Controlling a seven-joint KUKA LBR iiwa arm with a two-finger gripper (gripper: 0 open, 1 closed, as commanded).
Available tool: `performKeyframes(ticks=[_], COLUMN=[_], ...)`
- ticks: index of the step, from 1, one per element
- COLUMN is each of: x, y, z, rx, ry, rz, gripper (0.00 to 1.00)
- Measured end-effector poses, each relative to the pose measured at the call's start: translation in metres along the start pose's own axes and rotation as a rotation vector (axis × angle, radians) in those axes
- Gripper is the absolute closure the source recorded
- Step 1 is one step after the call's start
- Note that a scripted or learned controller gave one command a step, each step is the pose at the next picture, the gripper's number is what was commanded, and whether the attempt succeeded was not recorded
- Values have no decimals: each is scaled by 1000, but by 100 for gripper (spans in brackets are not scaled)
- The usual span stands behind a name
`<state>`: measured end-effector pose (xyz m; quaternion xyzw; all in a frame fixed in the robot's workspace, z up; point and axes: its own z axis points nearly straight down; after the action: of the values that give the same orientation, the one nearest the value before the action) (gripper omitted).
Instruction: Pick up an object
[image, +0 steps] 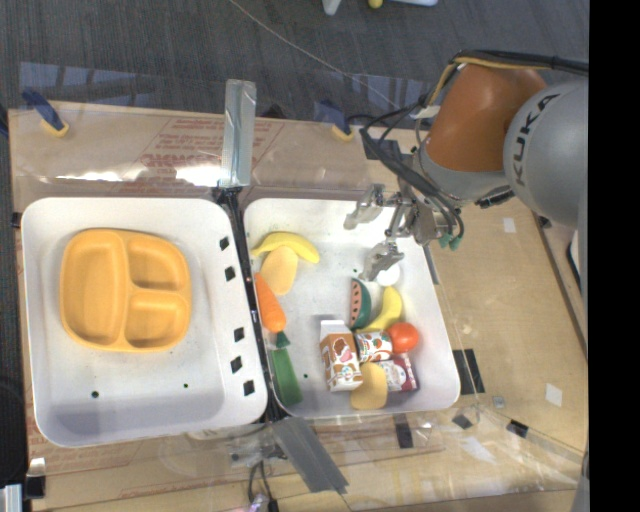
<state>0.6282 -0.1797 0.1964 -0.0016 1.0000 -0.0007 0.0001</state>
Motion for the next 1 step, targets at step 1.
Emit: performKeyframes(ticks=[1], x=[63], y=[-5], z=[106], rx=[-2], ry=[1], rz=[12], gripper=[0])
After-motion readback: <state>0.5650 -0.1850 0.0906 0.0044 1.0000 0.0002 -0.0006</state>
